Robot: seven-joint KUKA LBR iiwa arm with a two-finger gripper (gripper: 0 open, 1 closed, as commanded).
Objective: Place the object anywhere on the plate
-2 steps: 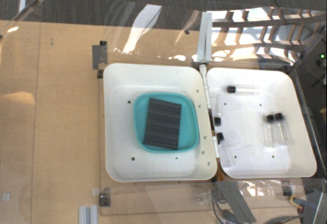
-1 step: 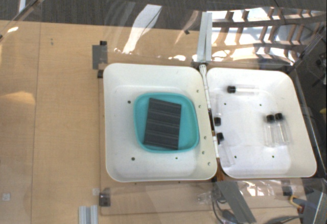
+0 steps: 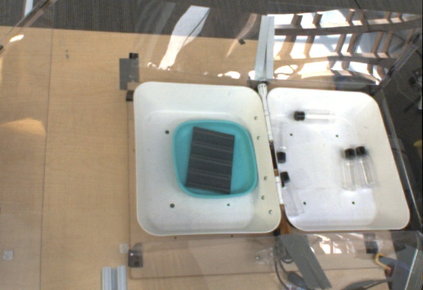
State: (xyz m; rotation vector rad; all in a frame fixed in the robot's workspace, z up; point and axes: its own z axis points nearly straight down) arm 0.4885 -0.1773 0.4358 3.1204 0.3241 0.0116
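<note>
The dark ribbed block [image 3: 211,160] lies flat on the teal plate [image 3: 181,150], near its middle, with its long sides running roughly from 12 to 6 o'clock and leaning a little toward 1. Teal rim shows all round it, widest on the 9 o'clock side. The plate rests in the middle of the left bin [image 3: 152,203]. At 3 o'clock from the plate, touching along the shared edge, is the right bin [image 3: 390,209]. In it a clear vial with a black cap [image 3: 312,115] lies toward 12 o'clock, a pair of capped vials [image 3: 355,166] lies side by side toward 3 o'clock, and two small black caps [image 3: 282,167] sit by its 9 o'clock wall. Both bins stand on the wooden bench [image 3: 66,150]. Whether the gripper is released or clenched cannot be told.
</note>
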